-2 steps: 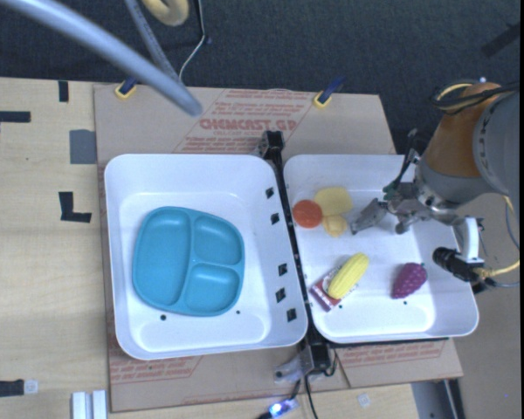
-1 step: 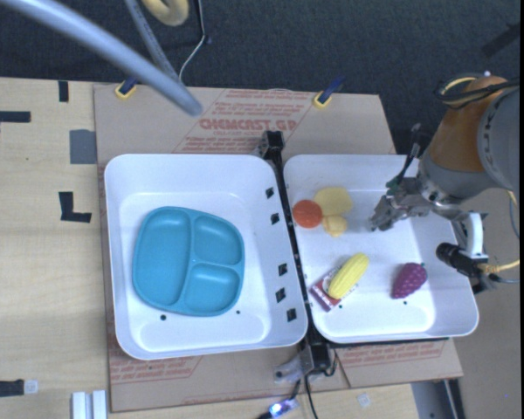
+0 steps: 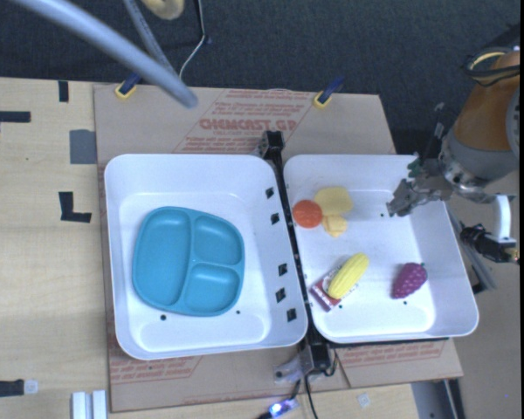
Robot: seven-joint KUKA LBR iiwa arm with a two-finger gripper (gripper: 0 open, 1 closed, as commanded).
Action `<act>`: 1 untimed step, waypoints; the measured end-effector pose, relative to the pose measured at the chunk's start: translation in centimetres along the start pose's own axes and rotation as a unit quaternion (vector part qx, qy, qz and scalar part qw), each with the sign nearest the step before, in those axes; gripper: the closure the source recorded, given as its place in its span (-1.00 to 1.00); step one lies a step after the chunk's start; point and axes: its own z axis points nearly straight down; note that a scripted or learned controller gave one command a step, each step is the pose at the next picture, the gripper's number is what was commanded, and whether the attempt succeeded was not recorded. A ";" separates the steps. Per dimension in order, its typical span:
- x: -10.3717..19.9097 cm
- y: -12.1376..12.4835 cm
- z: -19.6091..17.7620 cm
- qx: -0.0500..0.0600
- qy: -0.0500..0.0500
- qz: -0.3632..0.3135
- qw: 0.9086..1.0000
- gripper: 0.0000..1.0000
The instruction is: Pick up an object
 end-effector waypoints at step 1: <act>1.1 0.4 -5.2 -0.001 0.000 -0.001 1.000 1.00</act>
